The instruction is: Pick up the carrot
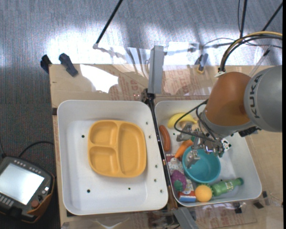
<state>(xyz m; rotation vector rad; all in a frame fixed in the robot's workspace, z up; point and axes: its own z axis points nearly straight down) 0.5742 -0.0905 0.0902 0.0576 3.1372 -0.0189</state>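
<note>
Fingers [194,152], state unclear, hover by the carrot [183,149] and teal bowl [202,170] in the right bin [250,168].

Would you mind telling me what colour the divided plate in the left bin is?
The divided plate is yellow-orange, seen plainly in the camera view.

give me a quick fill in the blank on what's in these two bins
The yellow divided plate lies in the ___ bin.
The carrot lies just above the ___ bowl's rim.
The hand hangs over the ___ bin.
The green bottle lies beside a small ___ ball.

Missing words: left; teal; right; orange
</note>
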